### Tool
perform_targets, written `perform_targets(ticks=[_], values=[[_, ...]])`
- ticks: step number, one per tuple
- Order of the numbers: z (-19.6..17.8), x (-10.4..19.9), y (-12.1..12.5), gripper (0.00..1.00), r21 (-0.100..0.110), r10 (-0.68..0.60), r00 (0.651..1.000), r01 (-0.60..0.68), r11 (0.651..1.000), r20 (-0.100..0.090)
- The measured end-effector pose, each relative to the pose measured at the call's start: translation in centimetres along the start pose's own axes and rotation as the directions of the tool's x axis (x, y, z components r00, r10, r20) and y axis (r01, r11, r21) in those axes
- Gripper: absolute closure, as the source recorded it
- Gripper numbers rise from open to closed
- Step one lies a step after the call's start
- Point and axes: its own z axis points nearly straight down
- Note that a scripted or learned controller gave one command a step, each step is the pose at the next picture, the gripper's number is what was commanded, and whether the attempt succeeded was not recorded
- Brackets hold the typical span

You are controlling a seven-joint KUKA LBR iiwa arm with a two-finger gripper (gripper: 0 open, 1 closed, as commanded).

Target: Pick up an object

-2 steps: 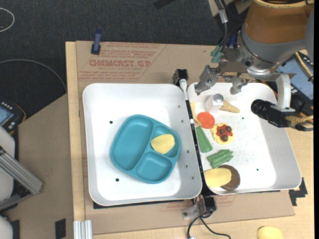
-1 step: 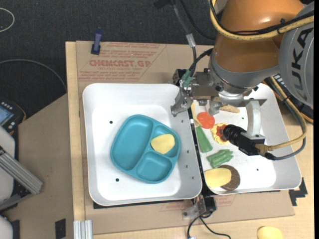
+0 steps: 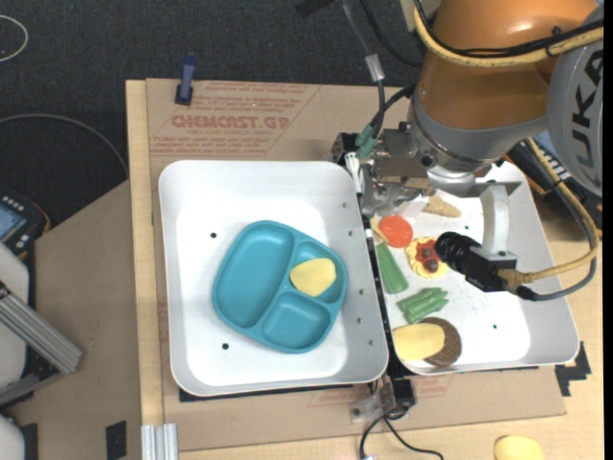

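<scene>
1. Hovering low in the right bin [image 3: 536,343], gripper [image 3: 388,192]; opening impossible to tell.
2. Just below, red tomato toy [image 3: 395,230]: light, smooth, likely slippery.
3. Best pinched across its round middle.

cardboard sheet [image 3: 239,113]: faint red print, roughly "CHEMCAST" | arm [image 3: 586,94]: "UK", cut off

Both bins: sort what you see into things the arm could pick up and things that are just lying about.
For the job:
gripper
red disc
green pod
green strip
tan wedge
yellow-brown piece
yellow piece on the blue tray

Lying about:
blue clip
cardboard
yellow object
</scene>
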Motion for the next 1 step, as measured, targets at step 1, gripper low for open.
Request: perform_targets(ticks=[1], values=[[-17.59, 5.07, -0.6, 1.0, -0.02, -0.004, 1.0, 0.004, 1.0, -0.006]])
